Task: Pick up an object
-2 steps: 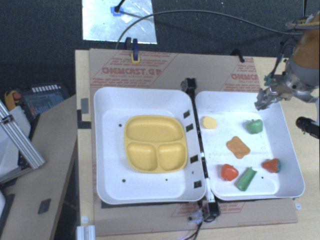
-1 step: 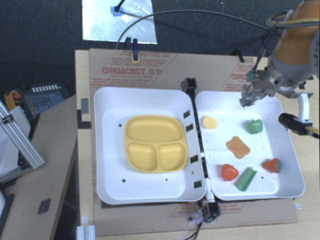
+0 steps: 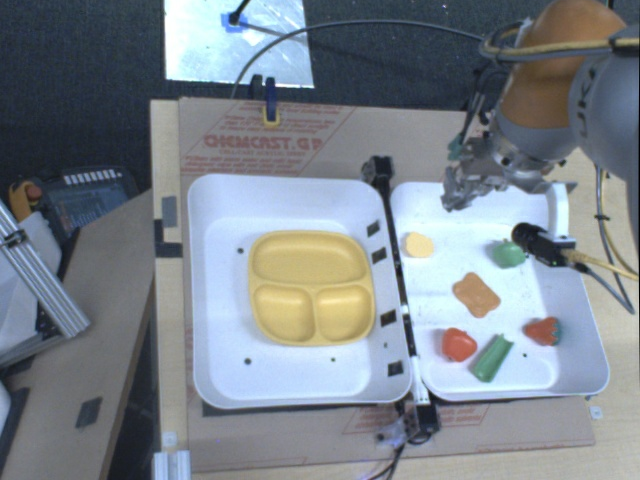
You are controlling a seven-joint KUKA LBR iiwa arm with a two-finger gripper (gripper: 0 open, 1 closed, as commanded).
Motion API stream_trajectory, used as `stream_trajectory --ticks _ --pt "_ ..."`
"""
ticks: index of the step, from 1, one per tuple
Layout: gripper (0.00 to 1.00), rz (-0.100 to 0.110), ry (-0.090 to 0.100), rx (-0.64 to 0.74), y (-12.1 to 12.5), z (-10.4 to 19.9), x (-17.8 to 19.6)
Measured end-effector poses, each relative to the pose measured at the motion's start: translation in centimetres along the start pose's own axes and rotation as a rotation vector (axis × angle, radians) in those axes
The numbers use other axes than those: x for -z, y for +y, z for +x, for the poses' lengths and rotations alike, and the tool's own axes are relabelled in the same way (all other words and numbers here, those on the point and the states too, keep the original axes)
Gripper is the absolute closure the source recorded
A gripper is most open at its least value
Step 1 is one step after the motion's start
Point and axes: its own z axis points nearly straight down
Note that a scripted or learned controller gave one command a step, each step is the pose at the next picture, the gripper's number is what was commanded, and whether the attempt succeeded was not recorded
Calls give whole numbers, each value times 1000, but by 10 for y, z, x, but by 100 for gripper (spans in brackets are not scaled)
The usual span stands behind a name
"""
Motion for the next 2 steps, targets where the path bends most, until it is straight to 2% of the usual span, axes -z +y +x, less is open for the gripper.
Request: stream_trajectory --ticks 1,2 --pt "100 0 1 1 2 52 7" --pt "100 0 1 2 14 110 -6"
